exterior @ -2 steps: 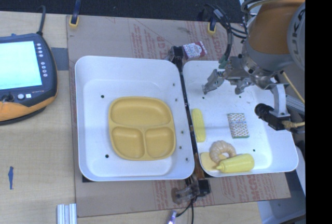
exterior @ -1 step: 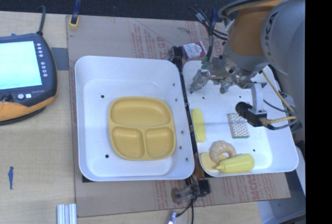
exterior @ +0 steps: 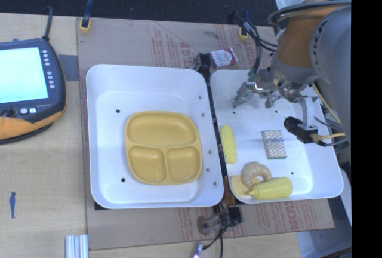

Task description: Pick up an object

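Your tool point(exterior: 255, 94) hangs over the upper part of the right bin point(exterior: 319, 188), with its metal fingers splayed towards the bin's back wall; you cannot tell from this angle whether they stand wide or narrow, and nothing shows between them. The grey arm point(exterior: 322, 42) with its orange band is cut off at the right edge and hides the bin's top right corner. Cables and a black fitting point(exterior: 296, 129) trail below the wrist and cover part of the bin floor.

Your candidates lie in the lower half of the right bin, well apart from the tool. A yellow corn cob point(exterior: 228, 144) lies along the left wall. A small checked pad point(exterior: 274, 144) lies near the middle. At the front, a tan ring-shaped piece point(exterior: 255, 172) touches a yellow tube-like object point(exterior: 272, 189); what lies under them is hard to make out.

The left bin point(exterior: 104, 131) holds a yellow divided plate point(exterior: 162, 147). A pendant with a lit screen point(exterior: 27, 86) rests on the worktop point(exterior: 36, 191), cut off at the left edge.
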You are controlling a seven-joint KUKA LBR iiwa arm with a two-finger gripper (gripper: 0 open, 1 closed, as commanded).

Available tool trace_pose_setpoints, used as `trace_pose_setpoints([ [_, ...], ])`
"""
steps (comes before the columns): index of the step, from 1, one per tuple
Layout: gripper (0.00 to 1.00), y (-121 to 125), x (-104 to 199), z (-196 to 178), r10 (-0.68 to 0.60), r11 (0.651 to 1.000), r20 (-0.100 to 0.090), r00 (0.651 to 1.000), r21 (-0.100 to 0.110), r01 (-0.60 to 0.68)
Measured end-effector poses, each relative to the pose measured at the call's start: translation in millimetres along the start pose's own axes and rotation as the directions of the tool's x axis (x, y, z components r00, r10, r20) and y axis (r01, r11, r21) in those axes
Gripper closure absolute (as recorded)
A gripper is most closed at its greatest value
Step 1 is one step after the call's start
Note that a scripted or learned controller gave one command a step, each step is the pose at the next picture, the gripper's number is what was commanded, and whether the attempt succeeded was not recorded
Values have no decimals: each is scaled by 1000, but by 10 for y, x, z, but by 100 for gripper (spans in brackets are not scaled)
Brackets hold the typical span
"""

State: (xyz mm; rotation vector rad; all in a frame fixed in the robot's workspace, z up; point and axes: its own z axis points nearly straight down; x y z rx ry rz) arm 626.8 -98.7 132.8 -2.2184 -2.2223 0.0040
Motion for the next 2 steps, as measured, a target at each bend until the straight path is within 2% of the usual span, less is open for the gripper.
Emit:
trace_pose_setpoints([
  [1, 0, 290, -17, 335, -3, 1000, 0, 1000, 0, 3],
  [2, 0, 294, 29, 405, -3, 1000, -2, 1000, 2, 3],
])
